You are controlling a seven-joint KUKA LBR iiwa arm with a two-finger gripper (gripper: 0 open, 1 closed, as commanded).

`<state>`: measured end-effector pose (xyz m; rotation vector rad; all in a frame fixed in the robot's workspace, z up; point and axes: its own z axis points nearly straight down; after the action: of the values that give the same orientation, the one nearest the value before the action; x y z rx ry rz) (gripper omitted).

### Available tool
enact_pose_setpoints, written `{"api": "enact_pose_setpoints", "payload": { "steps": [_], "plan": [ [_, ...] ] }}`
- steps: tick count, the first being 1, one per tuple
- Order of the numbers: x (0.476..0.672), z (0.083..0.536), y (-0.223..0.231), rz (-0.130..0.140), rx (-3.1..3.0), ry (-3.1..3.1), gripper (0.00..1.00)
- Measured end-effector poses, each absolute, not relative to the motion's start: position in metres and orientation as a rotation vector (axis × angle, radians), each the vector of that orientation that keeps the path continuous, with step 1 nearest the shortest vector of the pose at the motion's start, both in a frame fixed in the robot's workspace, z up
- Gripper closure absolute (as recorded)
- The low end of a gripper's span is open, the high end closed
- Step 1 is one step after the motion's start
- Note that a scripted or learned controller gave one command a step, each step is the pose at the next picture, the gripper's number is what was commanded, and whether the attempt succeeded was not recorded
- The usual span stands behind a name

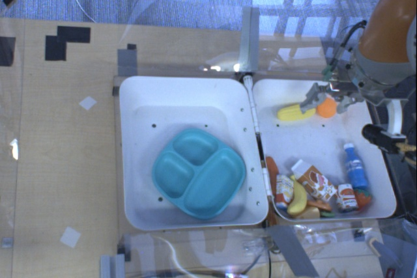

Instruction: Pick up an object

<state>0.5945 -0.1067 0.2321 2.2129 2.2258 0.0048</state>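
— What sits where on the worktop (58, 140)?
— Two bins side by side. The left bin (137, 205) holds a divided plate (199, 171) near its middle.
— And the right bin (384, 202)?
— A corn cob (294, 113) lies toward its far edge, just beside a small ball (326, 108) to its right. A bottle (356, 167) lies by the right wall; a banana (298, 198), a carton (318, 183) and small cans (346, 197) crowd the near edge.

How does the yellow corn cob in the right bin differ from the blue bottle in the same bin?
The corn cob is yellow; the blue bottle is blue with a white cap. The corn cob lies crosswise near the bin's far end, next to the claw; the blue bottle lies lengthwise along the right wall, nearer the camera. Both are long, slim items lying flat in the right bin.
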Motion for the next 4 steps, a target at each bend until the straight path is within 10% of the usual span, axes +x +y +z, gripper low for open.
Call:
{"api": "enact_pose_setpoints", "payload": {
  "steps": [1, 2, 3, 4],
  "plan": [
    [0.574, 0.095, -0.138, 0.005, 2.289, 2.146, 0.0],
    [0.508, 0.09, -0.155, 0.012, 2.139, 2.284, 0.0],
    [0.583, 0.088, -0.172, 0.01, 2.195, 2.234, 0.0],
    [0.541, 0.091, -0.192, 0.036, 2.254, 2.182, 0.0]
  ]
}}
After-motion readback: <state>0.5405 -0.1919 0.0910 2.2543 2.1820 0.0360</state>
